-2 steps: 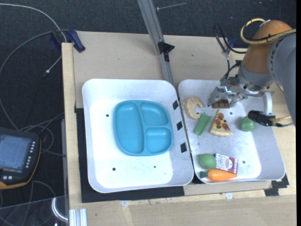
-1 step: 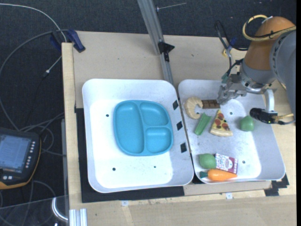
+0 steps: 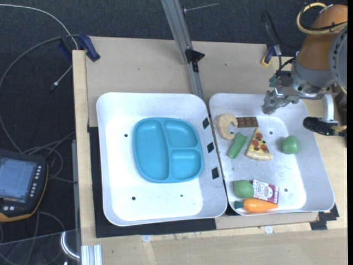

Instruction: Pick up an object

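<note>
While angled down, tool [image 3: 272, 103] overhangs right bin [image 3: 309, 170]

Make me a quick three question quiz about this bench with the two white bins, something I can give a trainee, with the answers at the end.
1. True or false: the blue divided plate lies in the left bin.
2. Multiple choice: which item lies nearest the front edge of the right bin? A) pizza slice B) carrot C) chocolate bar
3. Fill in: the gripper hovers over the right bin's ____ edge, away from the toys.

Key:
1. True.
2. B, the carrot, just below the pink carton.
3. Far (back) edge, above the chocolate bar and the pizza slice.
</note>
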`<state>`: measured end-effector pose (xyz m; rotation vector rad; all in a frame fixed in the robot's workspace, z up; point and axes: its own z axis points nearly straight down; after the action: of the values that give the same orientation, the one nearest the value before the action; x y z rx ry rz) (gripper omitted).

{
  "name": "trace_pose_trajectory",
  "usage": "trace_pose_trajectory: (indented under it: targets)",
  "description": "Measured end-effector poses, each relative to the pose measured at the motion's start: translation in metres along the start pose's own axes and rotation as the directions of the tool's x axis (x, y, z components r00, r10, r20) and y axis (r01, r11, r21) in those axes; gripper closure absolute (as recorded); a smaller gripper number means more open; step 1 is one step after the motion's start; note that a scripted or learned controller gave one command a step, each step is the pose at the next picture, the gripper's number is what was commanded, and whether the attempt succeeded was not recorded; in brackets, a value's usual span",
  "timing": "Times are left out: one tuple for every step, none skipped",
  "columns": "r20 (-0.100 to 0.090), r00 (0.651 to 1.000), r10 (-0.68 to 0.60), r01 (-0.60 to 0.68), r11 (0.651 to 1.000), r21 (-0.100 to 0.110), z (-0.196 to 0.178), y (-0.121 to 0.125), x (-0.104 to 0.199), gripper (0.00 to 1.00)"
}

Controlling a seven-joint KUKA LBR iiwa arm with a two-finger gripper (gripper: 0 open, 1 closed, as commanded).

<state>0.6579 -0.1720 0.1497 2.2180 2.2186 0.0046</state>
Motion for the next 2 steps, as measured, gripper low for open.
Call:
trace_pose_trajectory:
  targets:
    - [0.000,1.000,-0.002,0.002,1.000,-0.001,-0.060,0.005,0.009,1.00]
    - [0.000,1.000,-0.001,0.001,1.000,-0.001,-0.094,0.006,0.009,1.00]
